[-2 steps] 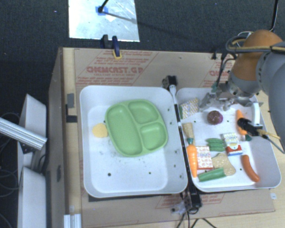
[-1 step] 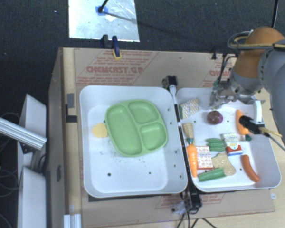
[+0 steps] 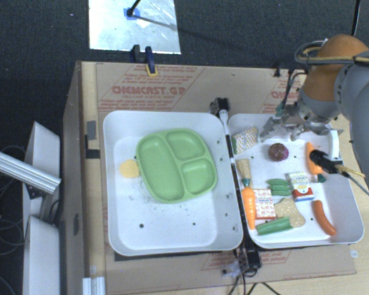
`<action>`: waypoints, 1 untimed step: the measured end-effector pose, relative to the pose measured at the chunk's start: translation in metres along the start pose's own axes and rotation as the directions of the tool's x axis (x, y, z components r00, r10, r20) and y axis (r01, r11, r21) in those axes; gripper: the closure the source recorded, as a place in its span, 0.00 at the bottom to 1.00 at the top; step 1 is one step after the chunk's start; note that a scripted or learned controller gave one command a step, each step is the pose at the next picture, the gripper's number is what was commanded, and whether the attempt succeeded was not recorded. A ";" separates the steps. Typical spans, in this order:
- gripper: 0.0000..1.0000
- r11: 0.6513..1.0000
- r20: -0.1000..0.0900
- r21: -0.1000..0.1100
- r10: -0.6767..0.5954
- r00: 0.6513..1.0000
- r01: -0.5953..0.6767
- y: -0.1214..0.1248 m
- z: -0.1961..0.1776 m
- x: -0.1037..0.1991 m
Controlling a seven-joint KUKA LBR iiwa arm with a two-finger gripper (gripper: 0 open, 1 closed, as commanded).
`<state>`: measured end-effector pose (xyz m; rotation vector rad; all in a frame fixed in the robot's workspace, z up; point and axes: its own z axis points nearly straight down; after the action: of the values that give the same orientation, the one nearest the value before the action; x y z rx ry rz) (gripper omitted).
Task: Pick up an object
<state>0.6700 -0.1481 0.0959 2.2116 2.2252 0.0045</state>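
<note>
The right bin (image 3: 347, 195) holds several toy foods. Among them are a dark red ball (image 3: 278, 151), a carrot (image 3: 248, 204), a brown sausage (image 3: 323, 217), green beans (image 3: 278, 184), a green pickle (image 3: 273, 227), a slice of bread (image 3: 289, 210) and small printed boxes (image 3: 301, 187). My gripper (image 3: 287, 126) hangs over the far part of this bin. It is just beyond the dark red ball and to the right of a speckled packet (image 3: 245, 139). Nothing shows between its tips.
The left bin (image 3: 120, 226) holds a green divided plate (image 3: 174, 163) and a small yellow piece (image 3: 129, 169) beside it. An orange piece (image 3: 310, 155) lies near the right bin's far right side. The grey arm (image 3: 357, 85) reaches in over the right edge.
</note>
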 end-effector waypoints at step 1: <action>0.00 1.000 0.000 0.002 0.005 1.000 -0.005 -0.001 0.011 -0.034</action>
<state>0.6690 -0.1821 0.0851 2.2174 2.2209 0.0018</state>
